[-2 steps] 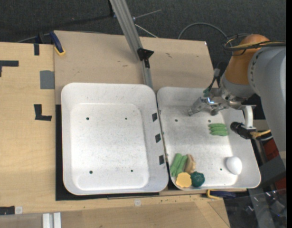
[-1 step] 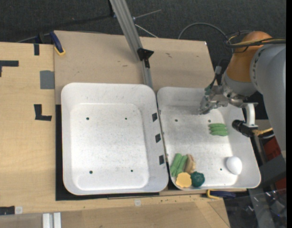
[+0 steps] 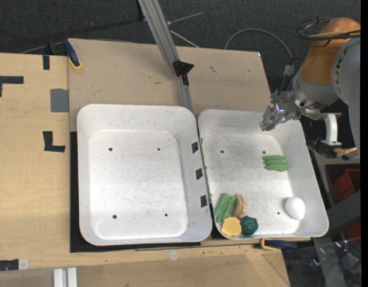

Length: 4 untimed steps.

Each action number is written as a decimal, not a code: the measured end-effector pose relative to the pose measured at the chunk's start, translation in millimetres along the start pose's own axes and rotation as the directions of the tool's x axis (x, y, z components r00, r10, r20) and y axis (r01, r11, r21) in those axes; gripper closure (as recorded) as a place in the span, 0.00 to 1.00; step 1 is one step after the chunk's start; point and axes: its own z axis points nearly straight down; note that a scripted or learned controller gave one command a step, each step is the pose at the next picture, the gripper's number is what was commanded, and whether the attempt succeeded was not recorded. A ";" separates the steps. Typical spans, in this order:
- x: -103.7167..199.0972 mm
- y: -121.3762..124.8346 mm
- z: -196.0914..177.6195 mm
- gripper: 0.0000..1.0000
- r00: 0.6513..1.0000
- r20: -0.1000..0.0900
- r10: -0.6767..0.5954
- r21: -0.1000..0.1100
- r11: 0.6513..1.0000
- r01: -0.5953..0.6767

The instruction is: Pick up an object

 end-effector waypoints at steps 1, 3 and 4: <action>-6.3 6.8 -60.2 1.00 1.000 0.000 -0.001 0.000 1.000 0.001; 42.2 15.8 -100.8 1.00 1.000 -0.003 -0.004 0.007 1.000 0.004; 91.5 7.9 -91.4 1.00 1.000 -0.003 -0.004 0.008 1.000 0.004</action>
